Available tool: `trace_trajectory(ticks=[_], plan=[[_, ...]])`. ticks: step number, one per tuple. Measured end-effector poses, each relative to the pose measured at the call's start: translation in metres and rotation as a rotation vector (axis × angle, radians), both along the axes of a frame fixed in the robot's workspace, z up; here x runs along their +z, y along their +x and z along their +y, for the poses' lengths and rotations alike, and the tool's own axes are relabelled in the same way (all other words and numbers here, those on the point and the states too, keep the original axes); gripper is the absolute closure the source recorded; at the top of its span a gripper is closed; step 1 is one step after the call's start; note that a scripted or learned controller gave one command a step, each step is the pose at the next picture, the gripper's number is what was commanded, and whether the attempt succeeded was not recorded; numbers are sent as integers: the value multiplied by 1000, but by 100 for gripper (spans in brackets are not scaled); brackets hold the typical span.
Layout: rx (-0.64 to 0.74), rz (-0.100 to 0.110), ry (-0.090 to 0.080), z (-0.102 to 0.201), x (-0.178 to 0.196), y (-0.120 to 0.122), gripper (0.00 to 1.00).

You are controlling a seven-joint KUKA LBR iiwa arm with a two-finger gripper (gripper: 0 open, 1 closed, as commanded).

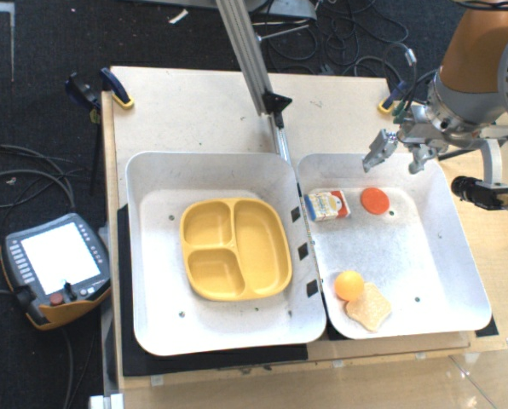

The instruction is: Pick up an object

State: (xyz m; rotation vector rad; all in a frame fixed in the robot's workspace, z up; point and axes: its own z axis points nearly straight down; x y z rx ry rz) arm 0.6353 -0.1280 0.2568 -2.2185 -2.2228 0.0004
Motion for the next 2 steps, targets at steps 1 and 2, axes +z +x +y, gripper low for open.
trace_trajectory(ticks=[1, 2], plan=[[0, 0, 0, 0, 0, 0, 0], [-1, 6, 0, 5, -64, -3, 0]])
